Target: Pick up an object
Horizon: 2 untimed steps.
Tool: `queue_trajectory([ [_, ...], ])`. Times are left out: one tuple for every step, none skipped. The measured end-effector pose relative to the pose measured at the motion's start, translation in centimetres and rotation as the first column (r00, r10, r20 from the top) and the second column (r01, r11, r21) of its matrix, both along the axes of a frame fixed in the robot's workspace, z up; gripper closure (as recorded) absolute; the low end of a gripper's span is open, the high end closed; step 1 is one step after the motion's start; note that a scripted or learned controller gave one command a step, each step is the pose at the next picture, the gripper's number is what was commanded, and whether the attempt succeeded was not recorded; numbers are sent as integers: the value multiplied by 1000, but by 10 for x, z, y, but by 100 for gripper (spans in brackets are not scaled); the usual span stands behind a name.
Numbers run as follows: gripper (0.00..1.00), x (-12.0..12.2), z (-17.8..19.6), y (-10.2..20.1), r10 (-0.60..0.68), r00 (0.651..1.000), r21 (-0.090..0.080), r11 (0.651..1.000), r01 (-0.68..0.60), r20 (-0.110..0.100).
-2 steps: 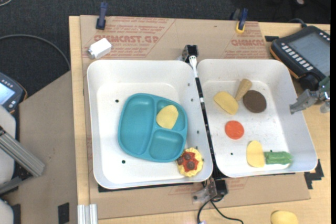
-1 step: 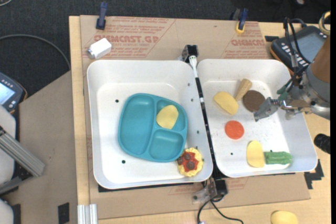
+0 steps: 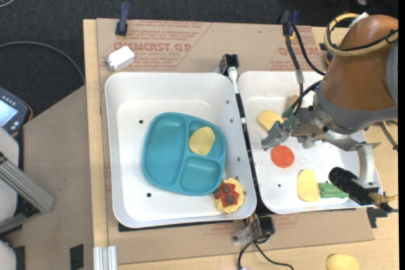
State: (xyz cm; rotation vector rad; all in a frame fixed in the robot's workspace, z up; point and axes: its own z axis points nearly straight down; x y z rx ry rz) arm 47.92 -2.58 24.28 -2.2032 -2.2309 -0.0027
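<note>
My gripper (image 3: 278, 135) hangs over the right bin (image 3: 266, 196), near its left side. It is just above a flat red disc (image 3: 283, 157) and to the lower right of a yellow piece (image 3: 268, 118). Nothing shows held in it. Towards the bin's front lie a pale yellow piece (image 3: 307, 186) and a green block (image 3: 333, 191). The arm's grey and orange body hides the back right of this bin.
The left bin (image 3: 120, 136) holds a teal divided plate (image 3: 171, 158) with a yellow piece (image 3: 202, 140) in its upper right compartment. A red and yellow pizza-like toy (image 3: 229, 195) lies at that bin's front right corner. A black rail (image 3: 239, 112) runs between the bins.
</note>
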Motion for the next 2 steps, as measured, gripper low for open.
queue_trajectory([
  [0, -1, -55, 4, -13, 1000, -4, 1000, 13, -5],
  [100, 0, -41, 3, -13, 1000, -5, 1000, 13, 4],
])
